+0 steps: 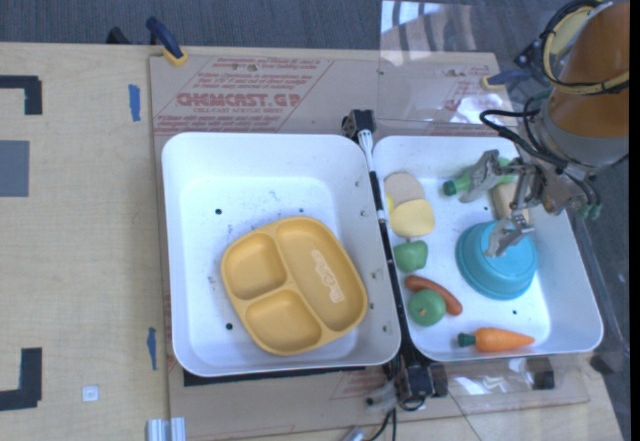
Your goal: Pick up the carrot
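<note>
Red print on the cardboard sheet reads "CHEMCAST GP" — smaller lines illegible

1. The picture is bright all over, with soft, even light that seems to come from above.
2. Both white bins look very bright, and their flat floors lose some detail.
3. A clear plastic sheet at the top shines with white glare.
4. Shadows are small and soft — a thin dark one sits under the yellow tray.
5. The arm on the right looks a bit blurry.
6. Small things look fuzzy, not sharp.
</note>
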Action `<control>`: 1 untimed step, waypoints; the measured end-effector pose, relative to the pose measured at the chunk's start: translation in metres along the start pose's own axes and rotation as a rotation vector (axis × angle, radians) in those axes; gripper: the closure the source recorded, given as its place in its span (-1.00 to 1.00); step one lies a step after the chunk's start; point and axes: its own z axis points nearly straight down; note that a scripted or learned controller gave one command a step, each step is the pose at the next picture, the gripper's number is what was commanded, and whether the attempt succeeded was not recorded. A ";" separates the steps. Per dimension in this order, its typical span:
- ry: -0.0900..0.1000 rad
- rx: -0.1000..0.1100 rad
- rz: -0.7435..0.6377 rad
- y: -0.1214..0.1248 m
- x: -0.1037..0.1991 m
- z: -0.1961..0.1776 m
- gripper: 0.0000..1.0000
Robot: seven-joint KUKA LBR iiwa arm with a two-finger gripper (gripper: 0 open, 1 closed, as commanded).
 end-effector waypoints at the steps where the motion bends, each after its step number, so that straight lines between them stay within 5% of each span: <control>1: 0.005 0.002 -0.031 0.008 0.078 0.066 -1.00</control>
